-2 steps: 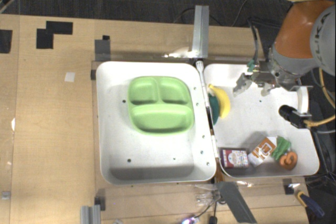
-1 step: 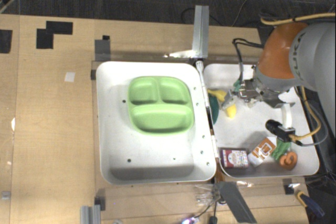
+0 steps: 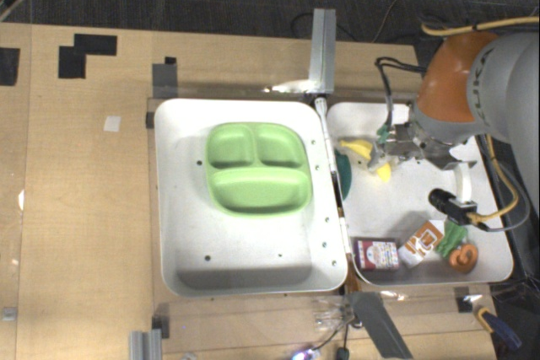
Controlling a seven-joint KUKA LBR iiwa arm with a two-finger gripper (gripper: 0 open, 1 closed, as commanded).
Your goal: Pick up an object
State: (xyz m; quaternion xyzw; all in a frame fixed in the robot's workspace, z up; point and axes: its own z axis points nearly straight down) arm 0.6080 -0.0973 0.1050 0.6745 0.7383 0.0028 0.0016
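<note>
From the overhead camera we count two white bins: the left bin [image 3: 173, 206] holds one green divided tray [image 3: 256, 166], and the right bin [image 3: 396, 206] holds several small things. Among these we count one yellow banana-like piece [image 3: 361, 152] near the bin's upper left, one dark green disc [image 3: 343, 171] at its left wall, one dark red packet [image 3: 377, 254], one orange-and-white carton [image 3: 424, 241] and one orange carrot-like toy [image 3: 461, 255] along the near edge. The gripper [image 3: 398, 144] sits low just beside the yellow piece, perhaps touching it. Whether its jaws are apart or together we cannot tell; the wrist hides them.
</note>
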